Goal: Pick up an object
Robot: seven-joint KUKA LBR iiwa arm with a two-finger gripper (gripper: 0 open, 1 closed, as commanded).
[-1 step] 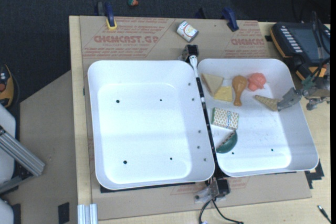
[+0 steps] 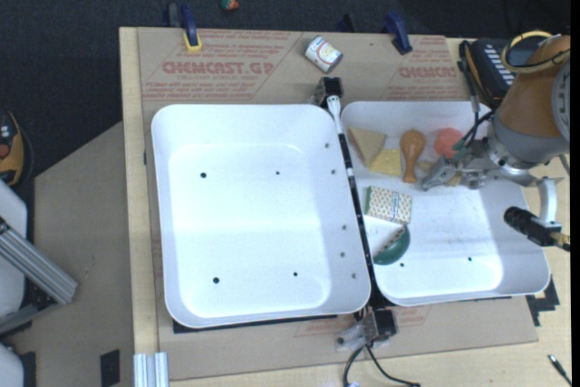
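Objects lie in right bin [image 2: 507, 272]: tan wedge [image 2: 367, 143], yellow block [image 2: 388, 162], wooden peg [image 2: 412, 151], orange ball [image 2: 448, 141], patterned packet [image 2: 389, 205], dark green curved piece [image 2: 393, 249]. Gripper [image 2: 441, 174] low over bin floor, just beside peg and ball; cannot tell its grip state. Left bin [image 2: 181, 195] adjacent. Small box [image 2: 323, 53] on bench behind bins.

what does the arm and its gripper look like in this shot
The arm is a thick rounded body, grey metal with a broad orange band above the wrist. A dark cable runs along it toward the gripper, a small grey metal piece with thin fingers. A black knob-like part juts out below the wrist.
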